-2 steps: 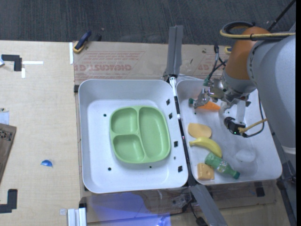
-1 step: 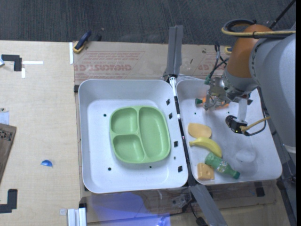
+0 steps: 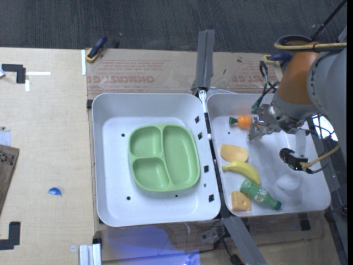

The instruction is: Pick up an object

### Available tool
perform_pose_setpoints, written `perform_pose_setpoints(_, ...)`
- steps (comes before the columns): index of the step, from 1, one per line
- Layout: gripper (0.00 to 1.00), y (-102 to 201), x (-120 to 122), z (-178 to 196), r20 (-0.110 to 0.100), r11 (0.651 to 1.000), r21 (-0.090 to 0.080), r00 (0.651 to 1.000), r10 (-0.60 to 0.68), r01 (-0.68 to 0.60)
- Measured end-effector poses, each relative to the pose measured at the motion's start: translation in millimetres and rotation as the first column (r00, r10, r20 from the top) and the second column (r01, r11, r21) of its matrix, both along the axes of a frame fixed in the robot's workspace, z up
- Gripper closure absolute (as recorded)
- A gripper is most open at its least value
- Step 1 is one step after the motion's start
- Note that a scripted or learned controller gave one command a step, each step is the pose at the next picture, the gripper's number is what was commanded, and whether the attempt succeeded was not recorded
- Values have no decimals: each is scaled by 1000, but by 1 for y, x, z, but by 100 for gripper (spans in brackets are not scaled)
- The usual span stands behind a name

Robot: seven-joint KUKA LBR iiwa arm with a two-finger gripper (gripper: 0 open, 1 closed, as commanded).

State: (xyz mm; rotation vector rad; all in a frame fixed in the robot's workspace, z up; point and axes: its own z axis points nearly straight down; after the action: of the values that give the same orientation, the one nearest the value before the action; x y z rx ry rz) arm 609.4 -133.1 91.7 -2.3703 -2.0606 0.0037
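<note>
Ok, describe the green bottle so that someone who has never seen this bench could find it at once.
Look in the right bin, the one the arm reaches into, not the left bin with the green divided tray. The green bottle lies on its side near the front edge, just below the banana and beside an orange wedge. It is the sole green item in that bin.

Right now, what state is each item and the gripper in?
Green divided plate: flat in the left bin, nothing in its compartments.
Carrot: lying in the right bin, just left of the gripper.
Banana: lying on its side.
Green bottle: on its side.
Cheese wedge: resting beside the bottle.
Pale yellow piece: lying flat above the banana.
Gripper: low over the right bin, nothing seen between its fingers.
</note>
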Motion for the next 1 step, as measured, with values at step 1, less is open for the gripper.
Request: perform_pose_setpoints(1,0,0,0,0,0,1000,0,1000,0,0)
